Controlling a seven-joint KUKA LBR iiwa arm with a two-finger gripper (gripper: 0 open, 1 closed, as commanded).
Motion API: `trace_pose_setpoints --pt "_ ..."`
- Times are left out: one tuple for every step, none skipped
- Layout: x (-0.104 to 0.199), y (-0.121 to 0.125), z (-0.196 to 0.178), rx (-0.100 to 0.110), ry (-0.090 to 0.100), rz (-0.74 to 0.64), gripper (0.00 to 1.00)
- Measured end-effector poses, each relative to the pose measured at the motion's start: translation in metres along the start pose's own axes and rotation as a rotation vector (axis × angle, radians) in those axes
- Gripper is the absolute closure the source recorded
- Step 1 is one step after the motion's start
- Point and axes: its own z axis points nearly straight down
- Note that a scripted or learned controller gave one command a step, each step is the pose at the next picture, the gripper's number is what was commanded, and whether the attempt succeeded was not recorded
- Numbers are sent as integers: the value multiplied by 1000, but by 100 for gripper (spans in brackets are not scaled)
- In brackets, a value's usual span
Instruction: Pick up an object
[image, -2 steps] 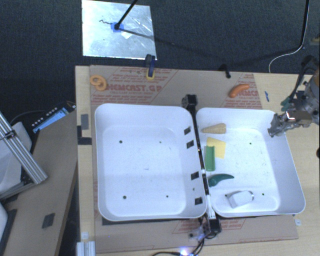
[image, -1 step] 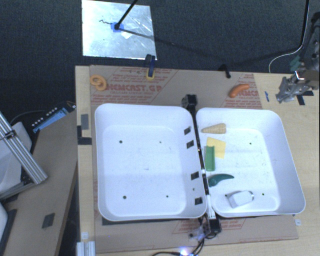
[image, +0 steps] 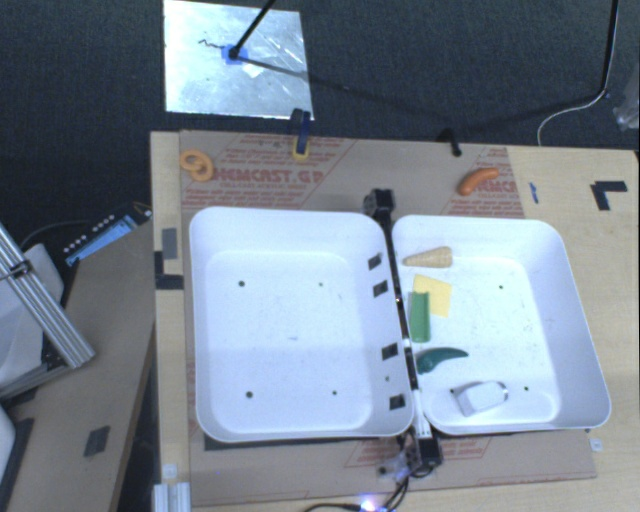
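**Bins, white, shallow: 2.** The left bin (image: 215, 330) and the right bin (image: 565, 330) sit side by side on a printed brown board (image: 270, 175). Their inner rims meet along a seam running down the centre.

**Black clips: 4.** The black clips (image: 380, 289) are spaced along that seam, on the left bin's side.

**Loose objects in the right bin: 5.** All crowd its left half, near the seam.
- 1 cream cone-shaped piece (image: 427, 258). It lies close under the far rim, with its tip pointing left.
- 1 flat yellow square (image: 434, 294).
- 1 green oblong block (image: 419, 318). It touches the yellow square's lower left edge and lies just beside the seam.
- 1 dark teal pepper-shaped piece (image: 440, 358), with its stem end near the seam.
- 1 white and grey item (image: 478, 397). It lies near the front rim, and its kind cannot be told.

**Open room.** The right half of the right bin's floor is plain white out to the right wall. The left bin's floor is plain white from rim to rim, marked with four small dark dots.

**On the board beyond the bins: 2.**
- 1 orange ring-shaped piece (image: 197, 165), near the far left corner.
- 1 orange sausage-shaped piece (image: 478, 181), behind the right bin.

**Other items.**
- 1 yellow and blue clamp (image: 299, 135) on the board's far edge.
- 1 silver foil sheet (image: 238, 58) on the dark floor beyond the board.

**Jaws.** Their state cannot be told.
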Motion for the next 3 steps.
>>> trace_pose_setpoints --pt "179 12 8 17 10 -16 100" --pt "258 -11 113 31 8 -7 100" --pt "291 61 77 11 7 -2 100"
